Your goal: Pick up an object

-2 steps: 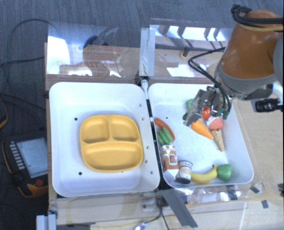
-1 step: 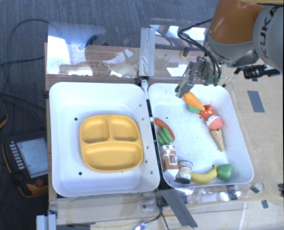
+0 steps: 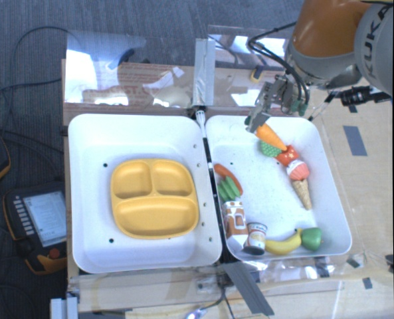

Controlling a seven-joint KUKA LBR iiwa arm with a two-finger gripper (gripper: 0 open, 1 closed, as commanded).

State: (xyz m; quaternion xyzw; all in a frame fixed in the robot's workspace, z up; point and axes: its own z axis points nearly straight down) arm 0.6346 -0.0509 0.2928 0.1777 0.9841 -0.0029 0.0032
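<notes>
The gripper (image 3: 260, 116) is hovering at the right bin's (image 3: 329, 171) far edge, its tip just beside a toy carrot (image 3: 271, 135) lying in that bin; the jaws' state cannot be told. A yellow tray (image 3: 155, 198) is sitting in the left bin (image 3: 90, 138).

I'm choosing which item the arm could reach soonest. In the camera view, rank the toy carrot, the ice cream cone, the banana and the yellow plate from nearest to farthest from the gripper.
1. Toy carrot, just below the gripper, at the right bin's top.
2. Ice cream cone, mid right bin.
3. Banana at the right bin's bottom edge and yellow plate in the left bin: too close to call.
</notes>
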